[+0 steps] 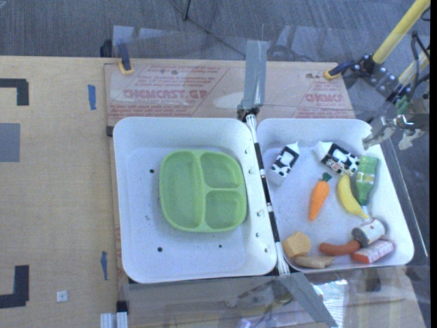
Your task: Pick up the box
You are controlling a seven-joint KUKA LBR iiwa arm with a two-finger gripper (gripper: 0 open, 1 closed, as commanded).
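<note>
behind bins, cardboard (167, 91) reads "chemcast gp".

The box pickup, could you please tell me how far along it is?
Nothing looks done: the box lies in the right bin, at its near corner beside the sausage. In hand: the pincer sits at the bin's far right rim, apart from the box. Left: reaching, gripping and lifting.

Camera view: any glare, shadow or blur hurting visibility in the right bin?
Camera view: lighting even, shadows faint; the shallow white right bin is slightly washed out; small toys such as the orange carrot look soft; the red-and-white box stays readable; the tool at the edge is blurry.
</note>
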